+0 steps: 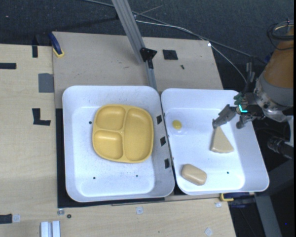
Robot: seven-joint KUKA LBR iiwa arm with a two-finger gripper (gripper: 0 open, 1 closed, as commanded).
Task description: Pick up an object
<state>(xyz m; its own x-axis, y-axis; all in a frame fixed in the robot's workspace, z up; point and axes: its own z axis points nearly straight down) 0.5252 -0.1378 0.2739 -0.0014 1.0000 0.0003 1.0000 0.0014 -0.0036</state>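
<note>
- Right now the tool (pixel 231 117) hangs over the far right part of the right bin (pixel 246 179), its two dark fingers spread apart with nothing between them
- One finger (pixel 222 117) points left and down toward the bin floor, the other finger (pixel 242 121) sits nearer the bin's right wall
- Just below the tool lies a tan wedge (pixel 221 143), pale and triangular, its tip pointing up toward the left finger; whether the fingertip touches it cannot be told
- Toward the near edge of the same bin rests a tan oval block (pixel 193 174), well apart from the wedge
- Near the far left corner of that bin sits a small yellow piece (pixel 176 125)
- Over in the left bin (pixel 76 181) a yellow divided plate (pixel 123 133) lies flat, three compartments showing, roughly in the bin's middle
- Both bins sit side by side on the tabletop (pixel 19 147), which carries dark tape marks along its left part
- Behind the bins a grey metal bar (pixel 128 19) slants up toward the far edge
</note>
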